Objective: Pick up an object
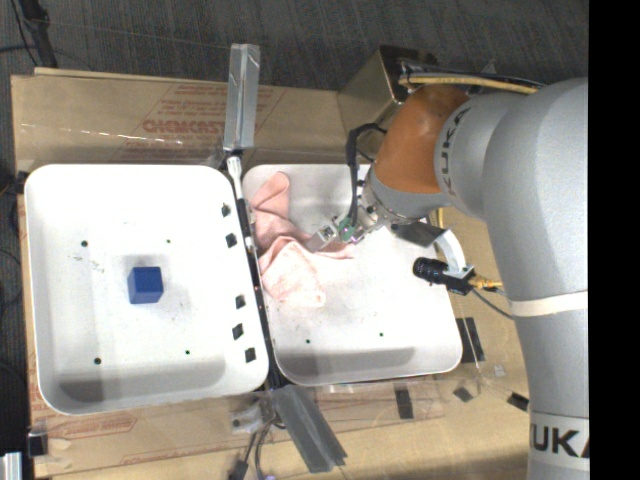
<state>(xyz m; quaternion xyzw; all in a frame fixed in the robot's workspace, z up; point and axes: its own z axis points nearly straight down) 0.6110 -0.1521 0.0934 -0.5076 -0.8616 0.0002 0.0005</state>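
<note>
Desk (90, 98): covered with brown cardboard, and two shallow white bins are carried on it side by side.
Arm (530, 198): the right of the view is taken up by the grey body, with the orange band (410, 148) seen above the wrist; it is reached in over the right bin.
Left bin (60, 368): a single blue cube is held in it, left of centre.
Right bin (400, 353): a pink cloth is held in its upper left part, and the lower half of the floor is seen bare.
Pink cloth (290, 273): it is crumpled, spread from the top left corner of the right bin down towards the middle, with one fold drawn up towards the gripper.
Gripper (345, 231): it is placed low over the right bin, at the upper right edge of the pink cloth and touching it.
Jaws: whether they are spread or pressed together cannot be told, as the tips are too small and partly hidden by the wrist.
Blue cube (146, 284): it is set flat on the left bin's floor, well apart from the gripper.
</note>
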